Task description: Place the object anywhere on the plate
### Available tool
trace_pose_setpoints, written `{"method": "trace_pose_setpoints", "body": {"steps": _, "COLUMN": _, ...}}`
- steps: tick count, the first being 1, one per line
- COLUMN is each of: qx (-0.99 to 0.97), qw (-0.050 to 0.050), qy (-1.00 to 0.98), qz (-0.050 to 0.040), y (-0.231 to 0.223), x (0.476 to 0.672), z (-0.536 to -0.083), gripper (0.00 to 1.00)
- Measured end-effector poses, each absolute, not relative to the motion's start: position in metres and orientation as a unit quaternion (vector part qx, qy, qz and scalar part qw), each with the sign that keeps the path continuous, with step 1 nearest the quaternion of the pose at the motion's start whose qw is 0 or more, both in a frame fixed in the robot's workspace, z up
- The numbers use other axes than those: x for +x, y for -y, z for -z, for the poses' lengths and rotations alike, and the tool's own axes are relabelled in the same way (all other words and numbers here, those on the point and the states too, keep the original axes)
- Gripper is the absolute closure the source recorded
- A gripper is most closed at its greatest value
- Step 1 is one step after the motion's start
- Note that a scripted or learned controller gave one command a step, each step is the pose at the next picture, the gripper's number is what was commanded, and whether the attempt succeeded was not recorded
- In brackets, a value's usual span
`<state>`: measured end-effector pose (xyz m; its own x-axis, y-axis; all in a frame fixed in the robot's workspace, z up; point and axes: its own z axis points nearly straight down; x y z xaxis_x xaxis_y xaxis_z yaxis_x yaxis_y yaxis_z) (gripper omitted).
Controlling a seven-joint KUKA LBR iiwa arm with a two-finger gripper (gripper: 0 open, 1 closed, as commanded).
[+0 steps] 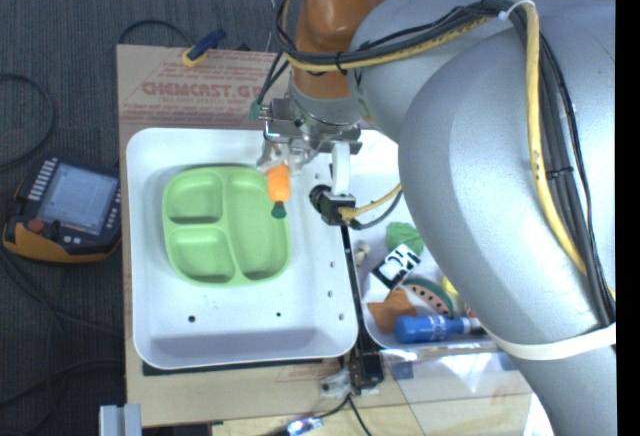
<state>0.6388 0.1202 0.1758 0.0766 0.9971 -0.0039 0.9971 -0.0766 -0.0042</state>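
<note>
A green divided plate [225,224] lies in the left white bin [240,324]. A small toy carrot [278,187], orange with a green tip pointing toward the camera's bottom edge, hangs over the upper right rim of the plate's large right compartment. My gripper [283,164] reaches down from the orange-banded wrist [335,9] and is shut on the carrot's orange top end, which sits between the two fingers. The arm's big grey body covers much of the right side of the view.
The right bin [372,186] holds several objects: a green piece [403,235], a black-and-white item [398,264], an orange piece [391,307] and a blue bottle [428,328]. A teach pendant [65,209] lies on the floor at left. Cardboard [190,89] lies behind the bins.
</note>
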Motion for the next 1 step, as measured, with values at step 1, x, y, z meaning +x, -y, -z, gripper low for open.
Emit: {"method": "trace_pose_setpoints", "body": {"steps": 1, "qx": -0.735, "qw": 0.0, "qy": 0.678, "qz": -0.0026, "y": -0.1187, "x": 0.6392, "z": -0.1764, "gripper": 0.0}}
